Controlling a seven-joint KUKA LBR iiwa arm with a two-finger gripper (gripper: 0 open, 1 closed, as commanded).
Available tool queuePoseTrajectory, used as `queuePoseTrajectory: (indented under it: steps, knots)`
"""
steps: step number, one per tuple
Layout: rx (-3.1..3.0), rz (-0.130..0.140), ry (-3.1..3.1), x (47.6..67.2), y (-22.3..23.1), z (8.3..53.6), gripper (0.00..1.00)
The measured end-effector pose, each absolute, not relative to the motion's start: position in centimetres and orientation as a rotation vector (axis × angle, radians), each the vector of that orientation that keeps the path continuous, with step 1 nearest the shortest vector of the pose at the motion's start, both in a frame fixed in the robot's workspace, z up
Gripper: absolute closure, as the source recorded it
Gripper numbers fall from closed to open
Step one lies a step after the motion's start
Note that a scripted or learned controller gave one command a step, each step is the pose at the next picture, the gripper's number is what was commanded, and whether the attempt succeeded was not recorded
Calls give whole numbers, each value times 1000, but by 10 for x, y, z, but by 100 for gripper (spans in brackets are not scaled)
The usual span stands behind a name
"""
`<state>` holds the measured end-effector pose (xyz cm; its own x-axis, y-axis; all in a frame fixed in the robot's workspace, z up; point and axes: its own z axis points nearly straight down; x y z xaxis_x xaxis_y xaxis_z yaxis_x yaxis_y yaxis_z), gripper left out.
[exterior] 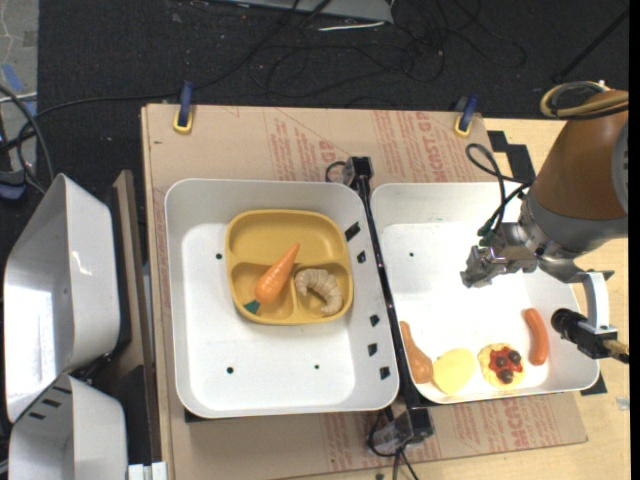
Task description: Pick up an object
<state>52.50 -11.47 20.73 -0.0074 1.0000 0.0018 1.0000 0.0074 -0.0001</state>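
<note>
Over the right bin's (430,213) middle hovers the claw (481,271), grip state unreadable, nothing visibly held; next it must drop toward the sausage (537,335) near the front edge.

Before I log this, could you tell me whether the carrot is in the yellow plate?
In: the carrot lies across the yellow plate's divider, in the left bin.

Dark carpeted floor (90,38), tangled black cables (300,58), brown board bench (300,138), blue-yellow clamps (184,108).
</note>
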Motion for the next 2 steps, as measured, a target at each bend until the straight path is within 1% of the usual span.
queuePoseTrajectory:
  steps: [1, 2]
  knots:
    - [-2210, -3, -2231, 529, -51, 213, 100]
    - [-2212, -4, -2231, 528, 6, 223, 100]
